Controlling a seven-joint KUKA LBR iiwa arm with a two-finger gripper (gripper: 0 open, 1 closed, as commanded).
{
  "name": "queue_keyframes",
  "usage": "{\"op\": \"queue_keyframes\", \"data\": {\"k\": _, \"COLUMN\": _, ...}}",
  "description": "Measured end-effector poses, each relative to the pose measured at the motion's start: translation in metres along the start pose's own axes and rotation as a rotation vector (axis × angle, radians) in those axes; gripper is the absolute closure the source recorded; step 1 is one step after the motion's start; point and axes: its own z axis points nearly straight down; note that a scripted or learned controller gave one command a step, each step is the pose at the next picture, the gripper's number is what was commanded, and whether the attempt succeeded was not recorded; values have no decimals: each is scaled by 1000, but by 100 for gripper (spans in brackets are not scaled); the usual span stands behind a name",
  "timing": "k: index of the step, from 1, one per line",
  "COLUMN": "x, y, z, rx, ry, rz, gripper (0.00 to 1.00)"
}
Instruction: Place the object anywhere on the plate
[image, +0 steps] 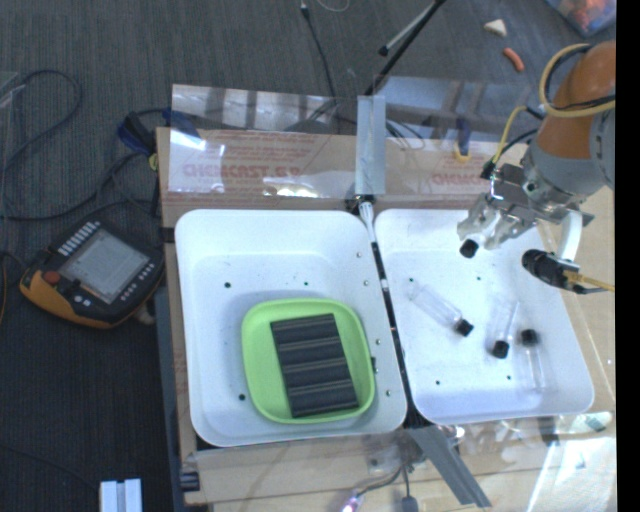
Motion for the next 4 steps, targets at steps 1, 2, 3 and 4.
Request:
{"op": "queue_keyframes", "data": {"k": 1, "x": 0, "y": 0, "z": 0, "rx": -1, "ry": 0, "rz": 0, "gripper": 0}}
{"op": "queue_keyframes", "data": {"k": 2, "x": 39, "y": -35, "z": -140, "rx": -2, "ry": 6, "rz": -42, "gripper": 0}}
{"op": "queue_keyframes", "data": {"k": 3, "x": 84, "y": -11, "z": -211, "rx": -3, "ry": 3, "rz": -95, "gripper": 0}}
{"op": "queue_keyframes", "data": {"k": 4, "x": 110, "y": 5, "z": -222, "rx": -3, "ry": 2, "rz": -225, "gripper": 0}}
